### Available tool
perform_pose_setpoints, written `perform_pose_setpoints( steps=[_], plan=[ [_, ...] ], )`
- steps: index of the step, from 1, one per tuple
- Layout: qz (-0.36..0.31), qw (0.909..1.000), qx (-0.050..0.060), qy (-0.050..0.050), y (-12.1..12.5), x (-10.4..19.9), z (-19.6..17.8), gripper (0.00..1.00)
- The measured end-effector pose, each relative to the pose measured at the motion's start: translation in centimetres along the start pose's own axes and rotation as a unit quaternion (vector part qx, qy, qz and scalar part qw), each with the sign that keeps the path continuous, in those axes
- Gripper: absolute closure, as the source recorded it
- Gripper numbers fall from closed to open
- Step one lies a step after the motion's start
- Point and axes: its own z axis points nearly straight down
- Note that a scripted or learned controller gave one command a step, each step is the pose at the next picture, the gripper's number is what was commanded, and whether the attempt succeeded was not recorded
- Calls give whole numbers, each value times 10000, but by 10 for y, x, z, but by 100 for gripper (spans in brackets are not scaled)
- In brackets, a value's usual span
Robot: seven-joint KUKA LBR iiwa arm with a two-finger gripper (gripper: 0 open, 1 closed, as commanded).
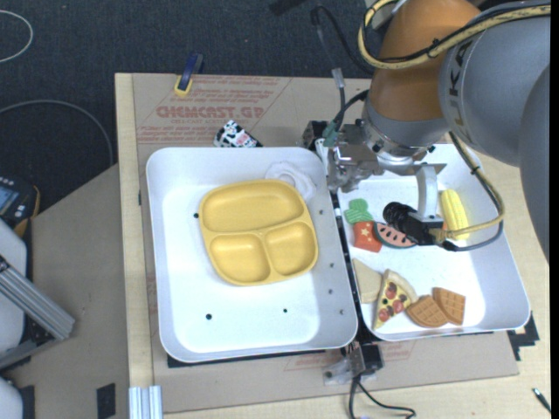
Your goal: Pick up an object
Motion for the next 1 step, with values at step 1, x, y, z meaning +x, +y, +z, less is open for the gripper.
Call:
perform_pose_setpoints(
  steps=[1],
  plan=[
    [23,10000,-1,-6,1,-6,1,100]
  ],
)
